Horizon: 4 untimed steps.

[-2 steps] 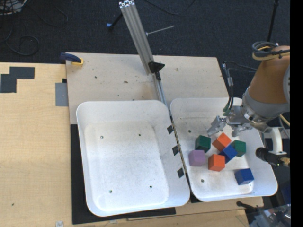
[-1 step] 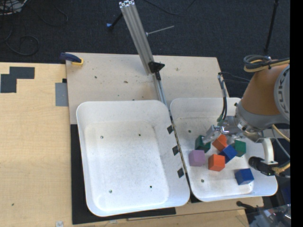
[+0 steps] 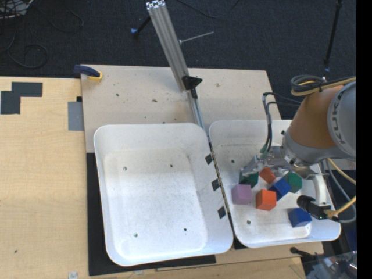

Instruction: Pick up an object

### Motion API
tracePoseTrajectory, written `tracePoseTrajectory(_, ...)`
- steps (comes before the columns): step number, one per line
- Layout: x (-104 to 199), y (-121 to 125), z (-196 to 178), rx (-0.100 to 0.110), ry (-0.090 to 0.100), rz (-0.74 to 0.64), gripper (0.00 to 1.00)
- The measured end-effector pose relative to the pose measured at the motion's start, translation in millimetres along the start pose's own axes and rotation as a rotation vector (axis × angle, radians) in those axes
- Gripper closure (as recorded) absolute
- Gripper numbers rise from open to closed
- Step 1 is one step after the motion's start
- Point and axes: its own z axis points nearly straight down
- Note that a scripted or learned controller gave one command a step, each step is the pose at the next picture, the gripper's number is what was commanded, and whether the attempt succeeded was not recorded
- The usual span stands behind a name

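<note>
My gripper (image 3: 256, 169) is low inside the right bin (image 3: 244, 138), right at a cluster of small blocks. Directly under and beside it lie a dark green block (image 3: 249, 179) and a red-orange block (image 3: 267, 174). Around these sit a purple cube (image 3: 242, 193), an orange cube (image 3: 266, 200), a blue block (image 3: 281, 188) and a green block (image 3: 294, 182). Another blue block (image 3: 299, 217) rests apart near the bin's front right corner. The arm's orange band (image 3: 314, 124) covers the bin's right side.
The left bin (image 3: 116, 150) sits beside the right one, with black clips along the shared wall (image 3: 213, 173). An aluminium bar (image 3: 171, 45) slants up from the bench behind the bins. Cables hang by the arm at the right.
</note>
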Motion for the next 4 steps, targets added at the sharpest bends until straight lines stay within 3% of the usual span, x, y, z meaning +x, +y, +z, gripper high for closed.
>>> tracePoseTrajectory(1,-2,1,-9,-0.002,0.000,0.008,1.00)
tracePoseTrajectory(2,-4,8,-71,0.021,0.007,-0.004,1.00)
tracePoseTrajectory(3,-6,10,-118,0.022,0.007,-0.004,1.00)
tracePoseTrajectory(4,52,-11,-112,0.029,0.011,-0.007,1.00)
